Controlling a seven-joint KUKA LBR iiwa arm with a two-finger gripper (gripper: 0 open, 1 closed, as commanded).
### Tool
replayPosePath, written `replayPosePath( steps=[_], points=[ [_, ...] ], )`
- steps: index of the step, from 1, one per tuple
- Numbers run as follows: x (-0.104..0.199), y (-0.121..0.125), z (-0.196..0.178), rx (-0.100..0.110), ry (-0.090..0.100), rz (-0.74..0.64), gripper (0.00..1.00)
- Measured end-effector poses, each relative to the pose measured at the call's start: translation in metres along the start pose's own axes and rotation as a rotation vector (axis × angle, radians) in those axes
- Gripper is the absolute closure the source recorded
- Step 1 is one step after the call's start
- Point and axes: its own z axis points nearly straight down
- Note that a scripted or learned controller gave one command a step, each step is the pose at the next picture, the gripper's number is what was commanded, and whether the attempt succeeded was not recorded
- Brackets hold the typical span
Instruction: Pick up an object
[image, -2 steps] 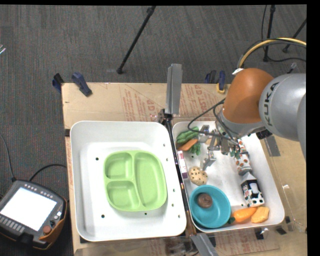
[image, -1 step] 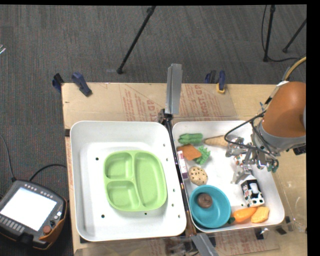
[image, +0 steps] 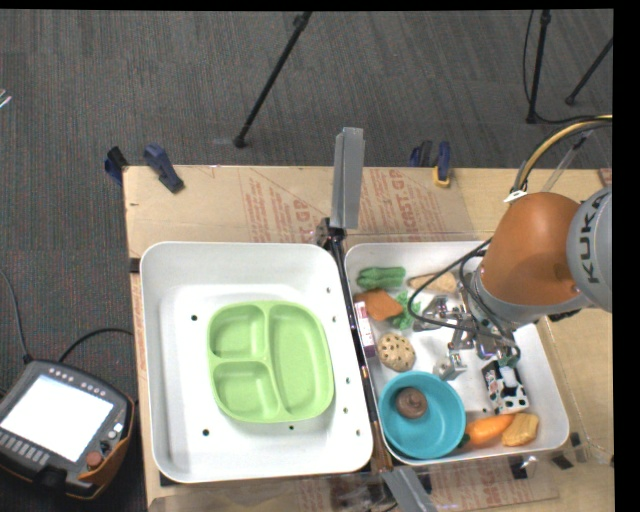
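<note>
Gripper (image: 452, 362) centre-right, grip state: you cannot tell | nearest: blue bowl (image: 425, 415) just below-left, cookie (image: 396, 351) left | approach downward.

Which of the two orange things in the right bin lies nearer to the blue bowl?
The carrot, touching the bowl at its lower right; the orange block lies apart, above the cookie.

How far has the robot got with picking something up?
Done: the arm has reached into the right bin, and its gripper is low among the toys near the blue bowl. In hand: nothing that I can see. Left: grabbing a toy and lifting it out.
</note>
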Motion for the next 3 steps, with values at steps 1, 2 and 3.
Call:
replayPosePath(
  steps=[1,2,3],
  points=[
    [-0.059,0.04,0.009,-0.017,0.029,0.035,0.0],
    [-0.011,-0.017,0.008,-0.014,0.031,0.062,0.0],
    [-0.075,0.02,0.011,-0.014,0.044,0.112,0.0]
  ],
)
